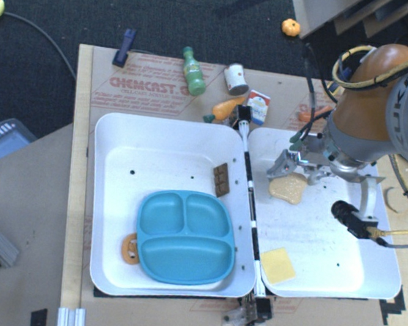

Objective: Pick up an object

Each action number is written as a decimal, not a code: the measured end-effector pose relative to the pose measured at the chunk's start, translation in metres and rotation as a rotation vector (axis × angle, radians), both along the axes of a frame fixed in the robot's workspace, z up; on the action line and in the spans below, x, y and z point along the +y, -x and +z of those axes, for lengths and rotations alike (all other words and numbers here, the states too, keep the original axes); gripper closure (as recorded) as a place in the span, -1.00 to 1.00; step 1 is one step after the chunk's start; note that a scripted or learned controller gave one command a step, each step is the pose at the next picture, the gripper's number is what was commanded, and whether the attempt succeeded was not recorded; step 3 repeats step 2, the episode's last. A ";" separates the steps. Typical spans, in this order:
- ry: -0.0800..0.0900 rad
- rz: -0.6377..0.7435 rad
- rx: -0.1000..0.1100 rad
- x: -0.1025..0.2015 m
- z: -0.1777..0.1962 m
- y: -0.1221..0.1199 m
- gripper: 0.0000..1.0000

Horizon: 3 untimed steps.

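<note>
- Gripper (pixel 297 165) hangs low in the right bin (pixel 366 285), right over the pale flat piece (pixel 288 189) that lies near that bin's far left corner; whether it is spread or closed cannot be told from this slanted view, and nothing can be seen held by it.
- Step in hand, as judged: closing in on the pale flat piece for a grasp.
- Doing it well likely means settling squarely over the piece, since it is thin and lies flat on the bin floor; a pinch across its narrower width, low enough to catch its edges, looks safer than a grab from above its face.
- Risk, as a judgement: a flat thing may slide away toward the bin wall instead of lifting.
- Count in the right bin: one pale flat piece under the gripper, one yellow square slice (pixel 278 266) nearer the camera than that piece, well apart from it.
- Count in the left bin (pixel 118 141): one blue divided plate (pixel 185 236), one small brown block (pixel 221 180) just beyond the plate, one orange-brown round thing (pixel 130 250) touching the plate's left edge.
- Behind the bins on the board: one green bottle (pixel 194 72), one white can (pixel 236 79).
</note>
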<state>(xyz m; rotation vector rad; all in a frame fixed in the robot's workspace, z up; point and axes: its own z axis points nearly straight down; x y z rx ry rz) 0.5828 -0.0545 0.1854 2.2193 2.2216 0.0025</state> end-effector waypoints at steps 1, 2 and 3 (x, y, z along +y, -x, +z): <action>-0.001 0.000 0.004 0.018 0.032 0.035 1.00; -0.001 0.000 0.005 0.042 0.033 0.053 1.00; -0.001 0.000 0.005 0.042 0.033 0.053 1.00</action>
